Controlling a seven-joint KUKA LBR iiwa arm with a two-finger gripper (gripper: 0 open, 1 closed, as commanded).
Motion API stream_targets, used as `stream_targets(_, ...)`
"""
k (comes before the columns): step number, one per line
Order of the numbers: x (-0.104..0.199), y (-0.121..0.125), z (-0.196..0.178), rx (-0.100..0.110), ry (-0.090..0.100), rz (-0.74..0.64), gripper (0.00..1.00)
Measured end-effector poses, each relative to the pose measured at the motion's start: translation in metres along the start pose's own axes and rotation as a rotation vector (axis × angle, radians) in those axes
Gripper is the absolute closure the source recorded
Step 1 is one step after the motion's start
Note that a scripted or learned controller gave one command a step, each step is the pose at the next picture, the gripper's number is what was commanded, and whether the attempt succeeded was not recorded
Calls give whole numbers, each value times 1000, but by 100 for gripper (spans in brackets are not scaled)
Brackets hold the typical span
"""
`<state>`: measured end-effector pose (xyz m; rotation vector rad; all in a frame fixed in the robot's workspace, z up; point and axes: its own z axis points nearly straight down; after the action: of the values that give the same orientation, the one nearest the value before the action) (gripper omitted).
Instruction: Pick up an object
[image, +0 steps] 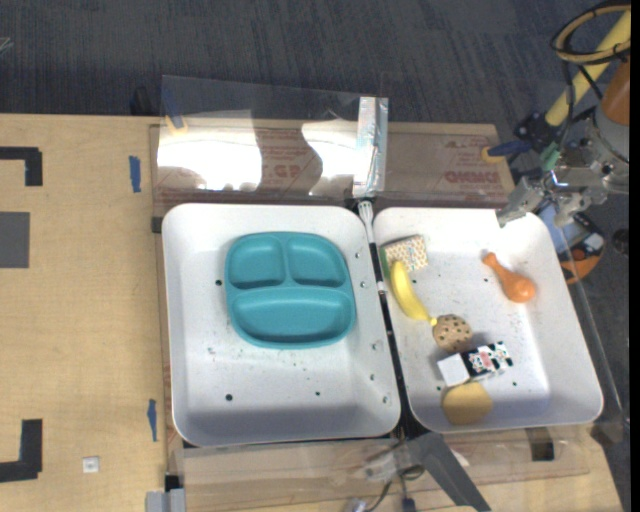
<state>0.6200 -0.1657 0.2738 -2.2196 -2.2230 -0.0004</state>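
- The left shallow white plastic bin (190, 330) is carrying a teal plastic divided plate (290, 290) lying flat near its centre, its two small compartments toward the far edge; it is probably sitting there as a drop-off place.
- The right shallow white plastic bin (570, 350) is holding all the small things, so a pick would likely be happening here.
- The grey arm's two-finger gripper (548, 190) is hovering at the far right corner of the right bin, apparently above the rim; whether its fingers are apart or together cannot be told, and nothing is seen between them.
- The yellow toy banana (405, 290) is lying near the left edge, its long axis running from the far edge toward the near edge.
- The orange pear-shaped toy (512, 280), closest to the gripper and the likeliest target, is lying near the far right corner, its narrow end pointing at the far left and its bulb toward the near right.
- A tan rounded lump (466, 402), a black-and-white printed box (478, 362), a speckled cookie (452, 328) and a small spotted card (408, 252) are lying scattered, loosely tumbled.
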Motion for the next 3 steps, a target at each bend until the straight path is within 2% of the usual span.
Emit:
stream_targets(1,-21,-3,178,14,3,-116,0)
stream_targets(2,-45,-70,183,-8,15,-67,0)
stream_targets(3,-50,-70,175,-11,2,-63,100)
